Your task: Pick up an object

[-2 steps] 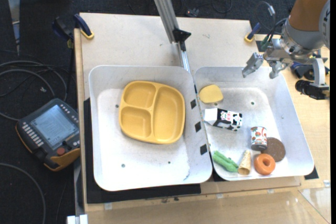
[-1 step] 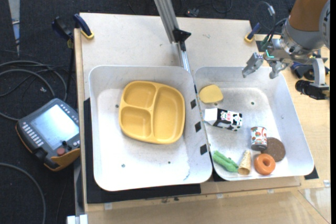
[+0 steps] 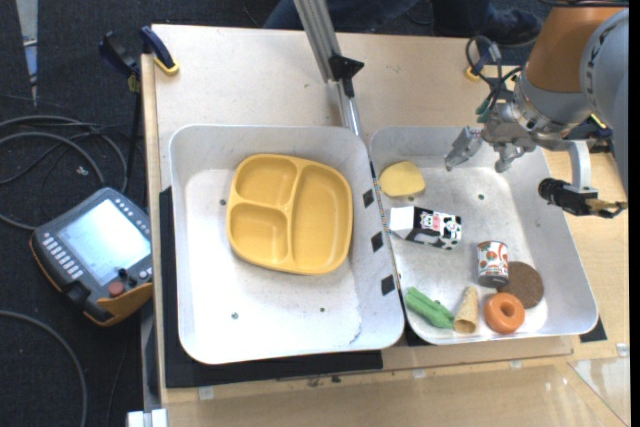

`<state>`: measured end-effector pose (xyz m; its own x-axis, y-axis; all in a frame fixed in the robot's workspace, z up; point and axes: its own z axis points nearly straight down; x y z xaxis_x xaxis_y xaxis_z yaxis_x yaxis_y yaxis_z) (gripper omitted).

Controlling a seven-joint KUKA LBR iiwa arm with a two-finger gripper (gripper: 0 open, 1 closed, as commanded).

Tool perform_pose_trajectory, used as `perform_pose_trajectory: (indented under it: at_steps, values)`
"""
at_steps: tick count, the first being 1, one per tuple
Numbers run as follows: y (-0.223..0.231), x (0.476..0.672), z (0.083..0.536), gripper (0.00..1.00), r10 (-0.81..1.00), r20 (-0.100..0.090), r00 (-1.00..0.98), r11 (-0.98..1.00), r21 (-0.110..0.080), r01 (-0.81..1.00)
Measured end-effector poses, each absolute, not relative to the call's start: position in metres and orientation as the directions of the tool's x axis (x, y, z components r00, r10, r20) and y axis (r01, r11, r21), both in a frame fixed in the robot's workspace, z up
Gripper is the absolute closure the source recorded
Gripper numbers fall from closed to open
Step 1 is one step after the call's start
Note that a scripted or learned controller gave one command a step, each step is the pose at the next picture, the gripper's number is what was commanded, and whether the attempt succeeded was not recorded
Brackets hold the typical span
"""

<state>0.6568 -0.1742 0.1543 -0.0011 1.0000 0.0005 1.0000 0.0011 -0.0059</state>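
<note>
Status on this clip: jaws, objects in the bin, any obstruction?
Gripper jaws open, holding nothing, above right bin far end. Nearest object: yellow piece, untouched. Milk carton, can, donut lie nearer the camera. Nothing blocking.

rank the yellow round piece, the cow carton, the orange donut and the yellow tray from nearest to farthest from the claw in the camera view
From the claw, at the right bin's far side:
1. Yellow round piece, to the claw's left, by the divider.
2. Cow carton, mid-bin, nearer the camera.
3. Orange donut, at the bin's near edge.
4. Yellow tray, in the left bin.
</note>
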Motion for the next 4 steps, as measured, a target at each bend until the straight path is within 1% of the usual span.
perform_pose_trajectory:
  at_steps: [1,2,3,4]
  values:
    - [-0.173,0.656,0.100,0.00,1.000,0.000,-0.002,0.002,-0.005,1.000]
    - [-0.173,0.658,0.115,1.00,1.000,-0.002,-0.004,0.004,0.003,1.000]
    - [-0.169,0.661,0.179,1.00,1.000,-0.002,-0.003,0.003,0.007,1.000]
    - [-0.169,0.663,0.234,1.00,1.000,-0.002,-0.003,0.003,0.008,1.000]
